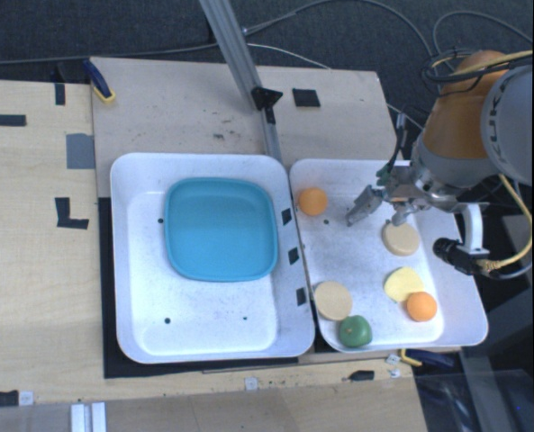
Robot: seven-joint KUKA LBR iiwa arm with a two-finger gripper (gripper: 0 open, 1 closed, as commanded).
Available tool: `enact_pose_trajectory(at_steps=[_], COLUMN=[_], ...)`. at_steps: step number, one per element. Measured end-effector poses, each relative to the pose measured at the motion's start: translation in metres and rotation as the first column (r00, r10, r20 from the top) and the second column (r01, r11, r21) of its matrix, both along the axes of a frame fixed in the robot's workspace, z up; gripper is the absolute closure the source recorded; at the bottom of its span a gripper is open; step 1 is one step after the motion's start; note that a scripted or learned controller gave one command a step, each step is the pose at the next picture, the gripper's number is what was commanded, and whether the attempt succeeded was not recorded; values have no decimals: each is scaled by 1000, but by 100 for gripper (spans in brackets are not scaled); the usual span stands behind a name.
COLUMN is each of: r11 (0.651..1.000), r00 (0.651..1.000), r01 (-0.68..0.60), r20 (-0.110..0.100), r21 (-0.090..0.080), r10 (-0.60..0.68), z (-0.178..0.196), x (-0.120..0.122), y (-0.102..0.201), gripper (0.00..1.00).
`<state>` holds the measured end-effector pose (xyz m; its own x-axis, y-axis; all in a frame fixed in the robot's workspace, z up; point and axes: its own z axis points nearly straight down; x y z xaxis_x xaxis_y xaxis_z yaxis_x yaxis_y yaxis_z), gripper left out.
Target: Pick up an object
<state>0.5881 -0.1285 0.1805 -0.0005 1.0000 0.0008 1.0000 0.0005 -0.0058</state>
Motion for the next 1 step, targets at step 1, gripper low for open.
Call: enact_pose_trajectory(at_steps=[1], r11=[1000], r00=[1000], r01=[0], r20=[1], r21=[0], r10=[0], z=[-43], x=[-2], y=[1], gripper=[0])
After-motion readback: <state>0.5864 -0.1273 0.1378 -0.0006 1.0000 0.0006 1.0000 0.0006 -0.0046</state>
